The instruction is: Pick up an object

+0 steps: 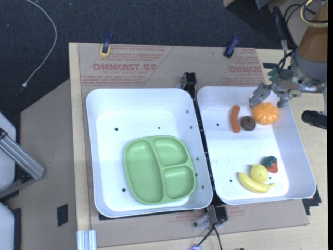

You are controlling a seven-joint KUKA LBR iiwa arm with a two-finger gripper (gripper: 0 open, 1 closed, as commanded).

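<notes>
At upper right of the frame, the gripper point(270, 98) is seen spread wide just above the orange pumpkin point(265, 113) in the right bin point(296, 139); a slip off its round top could be caused by off-centre closing.

Green divided plate point(158, 169), orange pumpkin point(266, 113), yellow banana point(254, 183), white bins point(99, 139).
</notes>
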